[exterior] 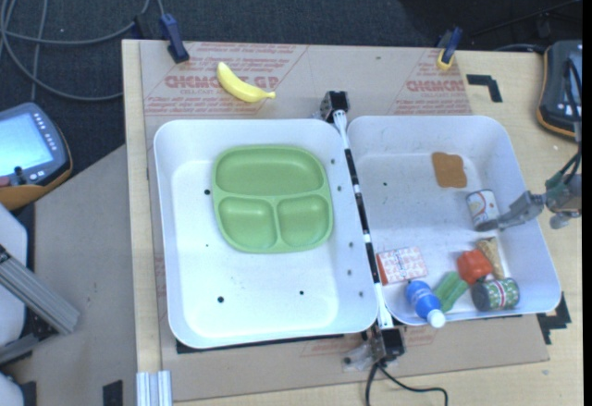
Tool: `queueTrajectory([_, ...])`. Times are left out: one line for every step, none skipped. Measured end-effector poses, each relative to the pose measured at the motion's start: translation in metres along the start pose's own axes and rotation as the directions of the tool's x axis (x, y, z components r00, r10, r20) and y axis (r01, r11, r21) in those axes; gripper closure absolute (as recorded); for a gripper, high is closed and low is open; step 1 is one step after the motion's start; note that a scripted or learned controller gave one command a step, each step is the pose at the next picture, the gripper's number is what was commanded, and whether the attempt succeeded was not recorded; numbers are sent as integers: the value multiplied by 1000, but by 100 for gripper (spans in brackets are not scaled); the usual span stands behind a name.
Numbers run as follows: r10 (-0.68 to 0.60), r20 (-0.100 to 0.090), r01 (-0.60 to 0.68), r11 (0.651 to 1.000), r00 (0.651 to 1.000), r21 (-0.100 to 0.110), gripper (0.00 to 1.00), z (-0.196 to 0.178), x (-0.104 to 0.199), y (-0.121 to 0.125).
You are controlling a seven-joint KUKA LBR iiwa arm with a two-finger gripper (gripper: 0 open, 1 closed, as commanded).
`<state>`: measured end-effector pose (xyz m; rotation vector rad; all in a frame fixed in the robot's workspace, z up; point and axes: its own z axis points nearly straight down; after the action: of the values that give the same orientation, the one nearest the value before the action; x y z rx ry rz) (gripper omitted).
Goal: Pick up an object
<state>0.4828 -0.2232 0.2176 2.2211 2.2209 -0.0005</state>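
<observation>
My gripper (514, 212) reaches in from the right edge, low over the right side of the right bin (407, 141). Its tip is just right of a small white can (481, 205); whether it touches the can is unclear. Below lie a red object (474, 265), a green object (450, 289), a blue bottle with a white cap (424, 300), a dark can (495, 294) and a red-and-white card (400, 263). A brown flat piece (450, 170) rests further back in the bin.
The left bin (185, 256) holds a green divided plate (273, 198). A yellow banana (242, 83) lies on the bench behind the left bin. Clamps and a black fitting sit along the bins' shared rim (356, 210).
</observation>
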Motion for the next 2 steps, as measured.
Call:
queueTrajectory([0, -1, 0, 1000, 1000, 0, 0, 132, 13, -4])
queueTrajectory([-5, -7, 5, 1000, 1000, 1, 0, 133, 7, 51])
